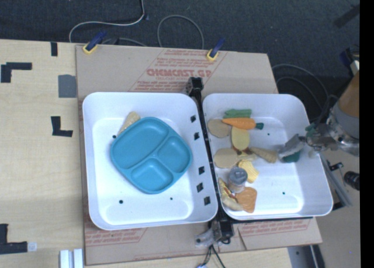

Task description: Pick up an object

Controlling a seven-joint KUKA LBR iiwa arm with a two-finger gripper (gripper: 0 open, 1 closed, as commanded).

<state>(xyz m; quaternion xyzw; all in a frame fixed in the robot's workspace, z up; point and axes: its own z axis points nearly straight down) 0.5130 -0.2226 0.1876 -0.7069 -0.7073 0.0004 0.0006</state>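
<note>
Claw (292, 147) low over the right bin (292, 199), near that bin's right wall; how far open it is, cannot tell.

Taking the right bin as landmark: a heap of small objects lies along its left side. A carrot (239, 123) and a green piece (237, 112) sit at the heap's top, tan flat pieces (227, 157) in the middle, a grey round thing (237, 176) and an orange piece (248, 198) toward the bottom. A teal bit (290, 156) shows just under the claw; whether it is gripped is unclear. The left bin (105, 202), touching the right bin's left wall, carries a blue divided plate (152, 154).
</note>
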